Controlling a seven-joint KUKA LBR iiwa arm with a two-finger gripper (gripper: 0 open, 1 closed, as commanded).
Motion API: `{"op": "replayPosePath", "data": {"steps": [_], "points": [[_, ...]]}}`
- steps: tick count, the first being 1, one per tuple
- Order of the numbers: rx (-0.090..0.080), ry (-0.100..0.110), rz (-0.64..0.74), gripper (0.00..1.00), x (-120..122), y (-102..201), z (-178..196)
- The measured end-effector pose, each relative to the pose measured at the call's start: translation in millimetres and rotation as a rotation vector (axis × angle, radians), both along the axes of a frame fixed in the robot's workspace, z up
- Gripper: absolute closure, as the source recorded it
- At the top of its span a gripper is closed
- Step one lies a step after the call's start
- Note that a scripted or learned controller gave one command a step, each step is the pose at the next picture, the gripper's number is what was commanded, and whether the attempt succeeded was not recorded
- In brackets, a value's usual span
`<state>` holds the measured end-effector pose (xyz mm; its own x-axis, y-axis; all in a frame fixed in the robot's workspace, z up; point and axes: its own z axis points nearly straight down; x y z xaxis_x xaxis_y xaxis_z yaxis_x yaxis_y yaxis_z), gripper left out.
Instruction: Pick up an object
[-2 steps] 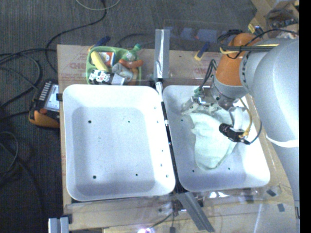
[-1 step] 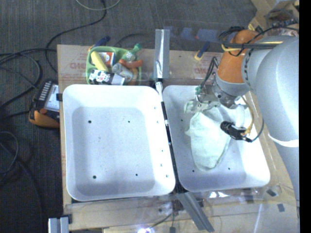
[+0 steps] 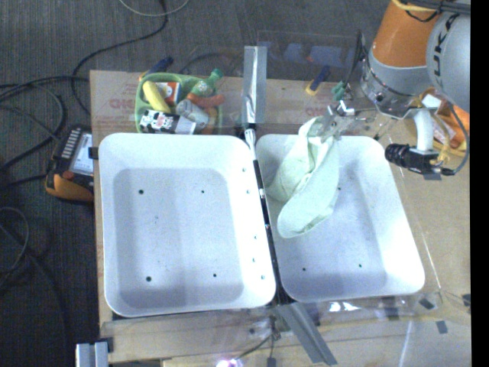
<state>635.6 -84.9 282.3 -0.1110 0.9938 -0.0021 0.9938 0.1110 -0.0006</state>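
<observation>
A pale green cloth (image 3: 306, 186) hangs over the back left part of the right bin (image 3: 359, 258). Its top corner is drawn up into my gripper (image 3: 328, 125), and its lower fold trails down towards the bin floor near the wall between the bins. The gripper is shut on that top corner, just above the right bin's back rim. The grey arm with its orange band (image 3: 405, 29) comes in from the upper right.
The left bin (image 3: 176, 228) lies beside the right one. Behind it stands a green basket (image 3: 177, 102) of small items, and an upright metal post (image 3: 254, 82) rises at the back between the bins. A black cylinder (image 3: 412, 157) juts out over the right bin's back right corner.
</observation>
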Motion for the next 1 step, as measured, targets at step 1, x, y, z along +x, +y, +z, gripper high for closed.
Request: {"op": "replayPosePath", "data": {"steps": [1], "points": [[-0.001, 0.002, -0.042, 1.0, 32.3, 31.4, -93.2]]}}
